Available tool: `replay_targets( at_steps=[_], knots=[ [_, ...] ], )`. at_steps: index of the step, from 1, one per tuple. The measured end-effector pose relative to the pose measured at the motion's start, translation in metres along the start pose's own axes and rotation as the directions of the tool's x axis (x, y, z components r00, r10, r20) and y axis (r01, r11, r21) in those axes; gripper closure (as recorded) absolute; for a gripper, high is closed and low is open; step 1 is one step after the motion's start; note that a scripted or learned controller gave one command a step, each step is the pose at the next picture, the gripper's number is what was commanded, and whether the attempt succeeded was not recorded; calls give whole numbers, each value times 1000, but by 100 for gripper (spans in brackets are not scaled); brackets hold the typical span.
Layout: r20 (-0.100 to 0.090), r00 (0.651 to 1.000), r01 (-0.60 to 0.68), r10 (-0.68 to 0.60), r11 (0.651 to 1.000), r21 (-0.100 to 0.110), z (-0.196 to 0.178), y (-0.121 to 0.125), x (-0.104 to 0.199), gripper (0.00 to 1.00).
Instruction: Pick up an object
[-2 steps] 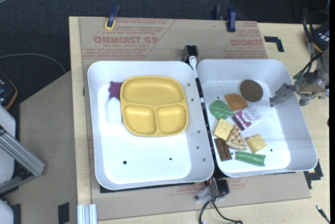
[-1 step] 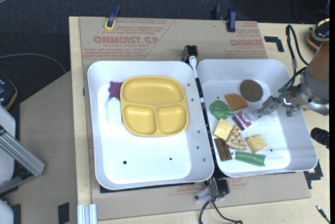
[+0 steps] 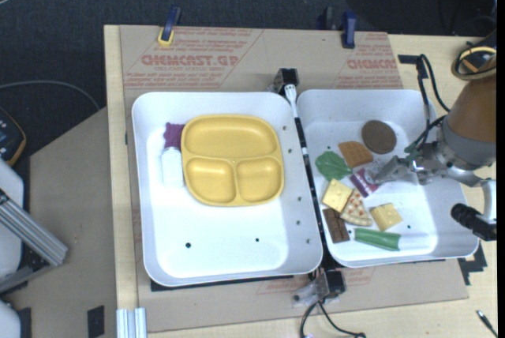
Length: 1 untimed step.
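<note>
1. The toy food is lying in the right bin [image 3: 418, 103]: a brown disc [image 3: 379, 137] at the far side, an orange cracker [image 3: 355, 153] and a green leaf [image 3: 332, 166] left of it, yellow cheese pieces [image 3: 338, 194] and a yellow cube [image 3: 386, 215] nearer, a green stick [image 3: 377, 240] at the near edge.
2. These pieces are crowding together, some touching or overlapping, so I judge a lone one like the disc is offering the cleanest grasp.
3. The gripper [image 3: 380, 170] is reaching in from the right, hanging low over the middle of the pile, just right of a purple piece [image 3: 360, 183].
4. Whether its pincer is open or closed, I cannot tell; nothing is visibly sitting between its tips, so the pick is likely not made yet.
5. The left bin [image 3: 150, 170] is holding a yellow tray [image 3: 232, 158], with a purple item [image 3: 173, 134] and a white item [image 3: 170, 167] tucked along its left side, well apart from the arm.
</note>
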<state>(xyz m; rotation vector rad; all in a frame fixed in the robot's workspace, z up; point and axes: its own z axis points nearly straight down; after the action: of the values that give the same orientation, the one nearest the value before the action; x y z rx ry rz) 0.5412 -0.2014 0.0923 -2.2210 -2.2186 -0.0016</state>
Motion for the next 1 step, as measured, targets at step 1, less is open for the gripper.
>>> replay_targets(
  at_steps=[1],
  knots=[
    [2,1000,2,-2,1000,-10,-15,3,0,100]
  ],
)
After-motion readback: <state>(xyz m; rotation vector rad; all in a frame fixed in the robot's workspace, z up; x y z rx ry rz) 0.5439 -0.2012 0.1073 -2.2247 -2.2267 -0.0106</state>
